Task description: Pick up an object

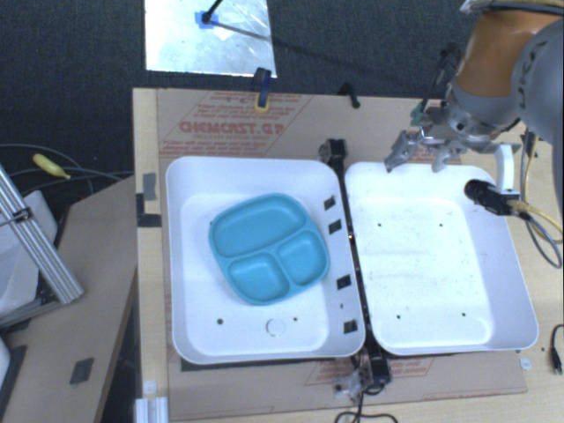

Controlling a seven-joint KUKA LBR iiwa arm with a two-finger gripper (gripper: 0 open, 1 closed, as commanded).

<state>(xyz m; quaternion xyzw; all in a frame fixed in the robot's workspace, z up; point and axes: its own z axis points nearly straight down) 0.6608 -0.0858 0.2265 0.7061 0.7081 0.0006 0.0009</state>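
Observation:
A light blue divided plate (267, 248) with three compartments lies flat in the left white bin (198, 324), near its middle. My gripper (426, 155) hangs over the far edge of the right white bin (493, 324), well to the right of the plate and apart from it. Its two fingers are spread with nothing between them.
A small clear disc (276, 328) lies near the left bin's front edge. Black clips (337, 227) line the seam between the bins. A shiny sheet (211, 25) lies on the dark floor beyond the bench. A metal rail (31, 241) slants at the left.

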